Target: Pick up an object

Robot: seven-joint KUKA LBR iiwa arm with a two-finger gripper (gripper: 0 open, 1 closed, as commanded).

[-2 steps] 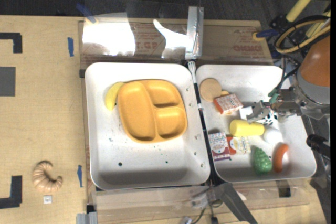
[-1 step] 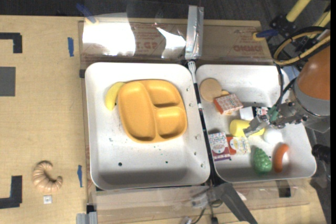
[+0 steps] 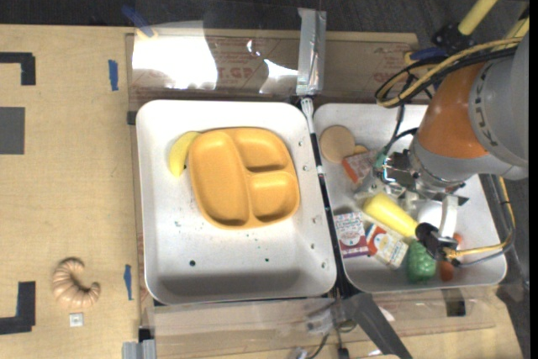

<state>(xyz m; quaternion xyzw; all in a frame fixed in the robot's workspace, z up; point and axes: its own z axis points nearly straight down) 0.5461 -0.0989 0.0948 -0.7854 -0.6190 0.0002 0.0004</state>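
Claw (image 3: 420, 193) sits low in right bin (image 3: 487, 219) over yellow corn (image 3: 389, 215) to reach clutter; grip state can't be told.

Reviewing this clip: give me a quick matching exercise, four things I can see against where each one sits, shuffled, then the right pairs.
Things:
1. orange divided tray
2. yellow corn cob
3. croissant toy
4. green broccoli toy

Places:
A. on the wooden bench, outside both bins
B. near corner of the right bin
C. in the left bin
D. middle of the right bin, beside the arm's wrist

Pairs: 1-C, 2-D, 3-A, 4-B
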